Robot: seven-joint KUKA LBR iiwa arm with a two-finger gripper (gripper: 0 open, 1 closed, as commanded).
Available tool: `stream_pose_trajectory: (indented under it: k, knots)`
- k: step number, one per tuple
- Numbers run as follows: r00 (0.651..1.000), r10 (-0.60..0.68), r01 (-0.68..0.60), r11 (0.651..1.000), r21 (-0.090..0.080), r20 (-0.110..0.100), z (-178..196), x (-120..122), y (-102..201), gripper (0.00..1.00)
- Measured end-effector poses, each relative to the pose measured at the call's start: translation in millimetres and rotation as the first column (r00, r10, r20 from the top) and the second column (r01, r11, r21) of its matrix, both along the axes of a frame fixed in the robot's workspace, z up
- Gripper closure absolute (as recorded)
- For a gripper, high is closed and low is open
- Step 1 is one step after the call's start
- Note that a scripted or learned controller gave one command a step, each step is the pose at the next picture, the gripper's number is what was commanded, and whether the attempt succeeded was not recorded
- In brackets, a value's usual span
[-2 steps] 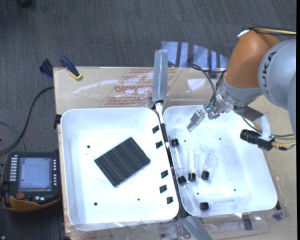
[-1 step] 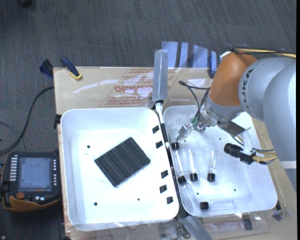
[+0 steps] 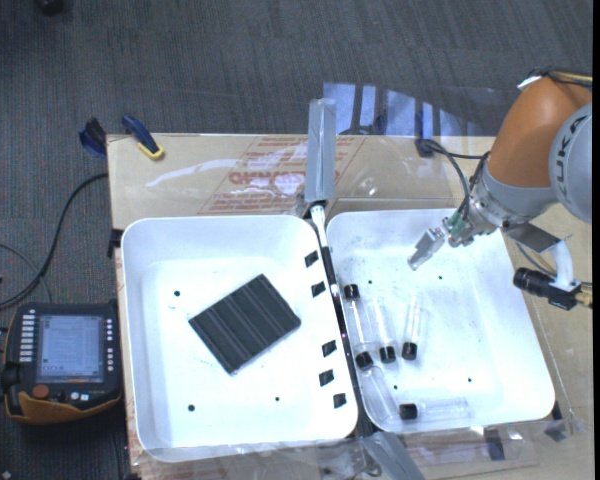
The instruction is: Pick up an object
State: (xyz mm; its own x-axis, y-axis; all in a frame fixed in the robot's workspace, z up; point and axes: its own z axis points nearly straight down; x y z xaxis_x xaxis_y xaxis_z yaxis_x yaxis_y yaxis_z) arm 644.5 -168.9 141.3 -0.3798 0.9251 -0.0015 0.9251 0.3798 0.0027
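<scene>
The largest candidate is the flat dark grey ribbed rectangular pad (image 3: 245, 322), lying askew near the middle of the left white plastic bin (image 3: 140, 258); it looks stiff, light and thin, and lying flush on the floor it offers little edge for two fingers, so I judge it a hard pick unless taken across a corner that lifts. The right white plastic bin (image 3: 525, 308) holds the more promising things: several clear plastic tubes with black caps. One clear tube (image 3: 435, 408) lies along the near wall, another clear tube (image 3: 375, 333) sits left of centre, and a third clear tube (image 3: 412, 328) lies just right of it, the two close together but apart. These look light, rigid, smooth and round, so likely to roll or slip; I would close across the barrel at mid-length, square to its axis, choosing the third tube since it has open floor on its right. The two-finger gripper (image 3: 426, 247) hangs over the far part of the right bin with nothing between its fingers; whether they are spread or pressed together I cannot tell.
</scene>
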Motion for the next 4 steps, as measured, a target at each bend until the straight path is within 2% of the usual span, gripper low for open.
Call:
stream_pose_trajectory:
  k: [1,2,3,4]
  knots:
    - [0.999,0.05,-0.05,0.999,0.001,-0.003,-53.7,0.1,52.3,0.0]
    - [0.998,0.07,-0.07,0.998,0.0,0.0,-12.4,-51.7,37.3,0.0]
    - [0.994,0.106,-0.106,0.994,0.002,-0.005,-45.2,-122.6,42.5,0.0]
    - [0.986,0.164,-0.164,0.986,0.002,-0.004,-54.3,-68.8,39.0,0.0]
